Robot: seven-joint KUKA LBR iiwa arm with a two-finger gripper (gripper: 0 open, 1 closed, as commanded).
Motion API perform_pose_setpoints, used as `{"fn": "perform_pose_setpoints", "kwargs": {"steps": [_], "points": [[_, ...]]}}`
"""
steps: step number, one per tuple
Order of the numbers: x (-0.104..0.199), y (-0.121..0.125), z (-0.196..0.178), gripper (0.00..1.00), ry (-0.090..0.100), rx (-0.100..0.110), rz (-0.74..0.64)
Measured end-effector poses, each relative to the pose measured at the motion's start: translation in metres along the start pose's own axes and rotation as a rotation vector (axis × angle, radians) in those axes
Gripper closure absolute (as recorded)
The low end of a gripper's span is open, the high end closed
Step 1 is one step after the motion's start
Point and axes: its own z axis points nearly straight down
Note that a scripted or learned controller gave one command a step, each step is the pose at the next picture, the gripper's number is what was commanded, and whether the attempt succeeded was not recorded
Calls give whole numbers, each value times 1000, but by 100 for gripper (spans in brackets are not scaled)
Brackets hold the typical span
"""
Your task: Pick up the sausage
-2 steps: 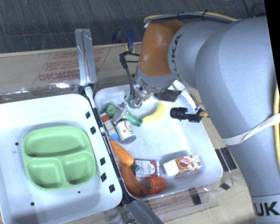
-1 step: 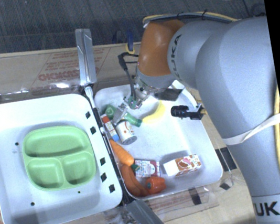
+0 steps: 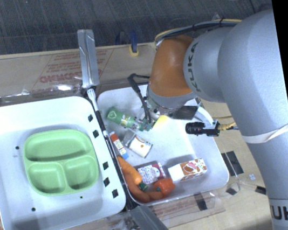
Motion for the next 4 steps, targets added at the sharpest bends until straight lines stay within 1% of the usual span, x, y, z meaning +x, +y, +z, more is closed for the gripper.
{"fn": "perform_pose_setpoints", "kwargs": {"steps": [1, 2, 3, 4], "points": [[38, 24, -100, 0, 1, -1, -163], [37, 24, -110, 100, 0, -1, -166], [37, 24, -110, 0, 0, -1, -166], [114, 64, -98, 0, 5, 1, -469]]}}
